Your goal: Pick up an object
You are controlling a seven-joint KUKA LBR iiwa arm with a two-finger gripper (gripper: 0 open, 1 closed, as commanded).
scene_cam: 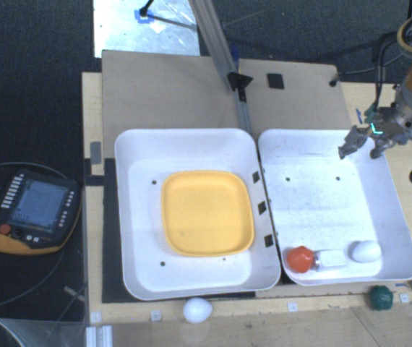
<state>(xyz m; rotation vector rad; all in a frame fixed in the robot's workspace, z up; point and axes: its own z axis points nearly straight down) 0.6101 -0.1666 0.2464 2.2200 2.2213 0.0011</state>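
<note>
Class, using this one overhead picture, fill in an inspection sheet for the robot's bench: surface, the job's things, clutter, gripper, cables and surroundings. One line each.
Surface: bench bearing two white bins, left bin and right bin, side by side.
Job's things: in the right bin's near edge, an orange-red ball, a small white block and a white egg-shaped object; a yellow square plate in the left bin.
Clutter: a white egg-shaped object and a dark green ball on the bench outside the bins.
Gripper: gripper over the right bin's far right corner, fingers apart, holding nothing.
Cables: black cables by the arm.
Surroundings: teach pendant on dark floor, left.
</note>
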